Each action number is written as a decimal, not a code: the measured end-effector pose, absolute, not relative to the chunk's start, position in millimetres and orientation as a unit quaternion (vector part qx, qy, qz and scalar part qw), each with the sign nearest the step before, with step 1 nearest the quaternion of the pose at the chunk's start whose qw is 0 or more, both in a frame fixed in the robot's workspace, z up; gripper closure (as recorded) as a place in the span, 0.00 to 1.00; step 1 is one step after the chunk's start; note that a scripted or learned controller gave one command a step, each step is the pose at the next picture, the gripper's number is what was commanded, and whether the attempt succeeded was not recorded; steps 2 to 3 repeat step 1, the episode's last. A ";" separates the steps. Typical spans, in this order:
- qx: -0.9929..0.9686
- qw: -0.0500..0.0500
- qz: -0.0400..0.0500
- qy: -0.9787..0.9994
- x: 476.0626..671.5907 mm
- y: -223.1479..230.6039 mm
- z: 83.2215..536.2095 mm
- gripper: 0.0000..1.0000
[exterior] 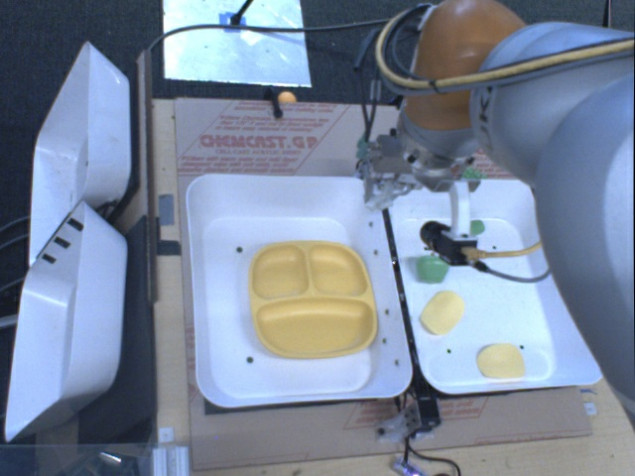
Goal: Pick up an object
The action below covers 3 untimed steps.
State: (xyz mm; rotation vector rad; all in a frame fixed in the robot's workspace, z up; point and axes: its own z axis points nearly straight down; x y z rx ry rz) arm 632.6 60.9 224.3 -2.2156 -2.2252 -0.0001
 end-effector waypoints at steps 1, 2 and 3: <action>-0.706 0.000 -0.001 -0.708 652.0 105.5 232.4 1.00; -0.706 0.000 -0.001 -0.708 652.0 105.5 232.4 1.00; -0.706 0.000 -0.001 -0.708 652.0 105.5 232.4 1.00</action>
